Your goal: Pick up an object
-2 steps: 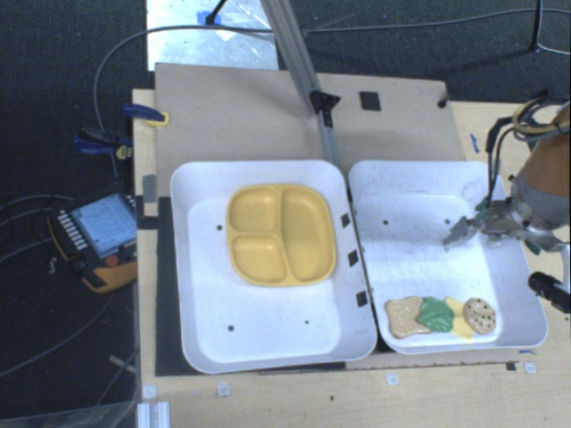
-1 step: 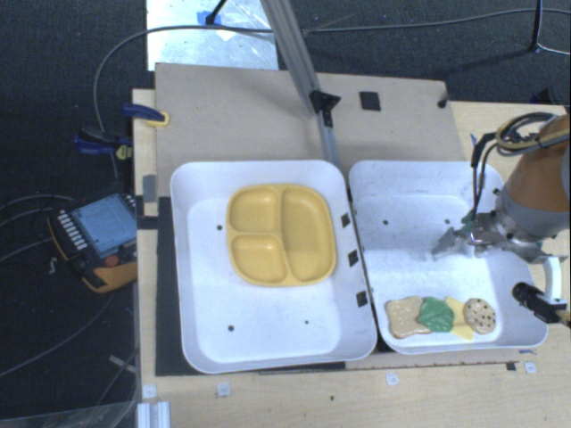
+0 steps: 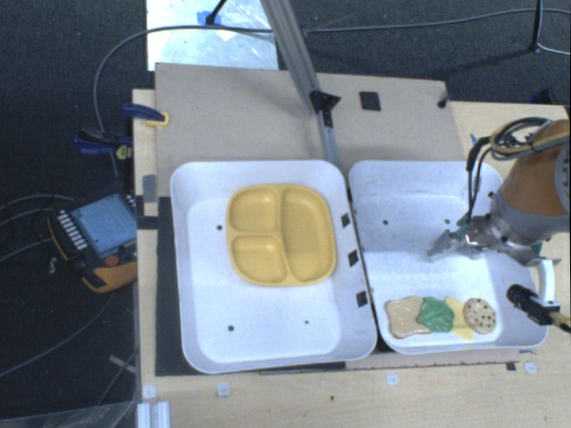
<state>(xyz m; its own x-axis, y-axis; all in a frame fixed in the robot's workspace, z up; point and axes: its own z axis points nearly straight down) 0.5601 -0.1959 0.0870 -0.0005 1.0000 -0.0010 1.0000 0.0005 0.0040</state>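
The right bin holds a row of toy food along its near edge: a tan toast slice, a green leaf, a yellow cheese slice and a round speckled cookie. My gripper hangs over the right part of this bin, behind the food row and apart from it. The grey arm with its orange band reaches in from the right. I see nothing held in the gripper.
In the left bin a yellow divided plate lies behind the middle. A grey pole slants down to the rim between the two bins. Cables and a handheld device lie left of the bench.
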